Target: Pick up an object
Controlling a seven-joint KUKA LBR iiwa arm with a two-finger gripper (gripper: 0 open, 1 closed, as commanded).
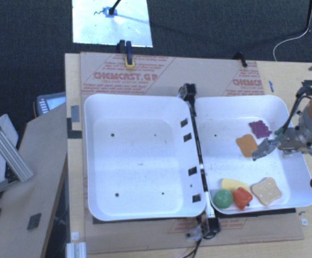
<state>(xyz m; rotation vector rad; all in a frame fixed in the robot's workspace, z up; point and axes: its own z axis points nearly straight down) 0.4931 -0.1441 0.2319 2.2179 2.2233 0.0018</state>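
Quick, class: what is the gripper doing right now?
Gripper: over the right bin, beside the orange piece; open or shut cannot be told.

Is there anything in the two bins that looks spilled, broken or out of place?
Nothing stands out. The toy foods all lie inside the right bin: a purple piece, an orange piece, a yellow piece, a green ball, a red piece and a toast slice. The gripper is beside the orange piece.

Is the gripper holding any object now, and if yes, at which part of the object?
Nothing is held. The gripper hovers just right of the orange piece in the right bin, with no object between its jaws.
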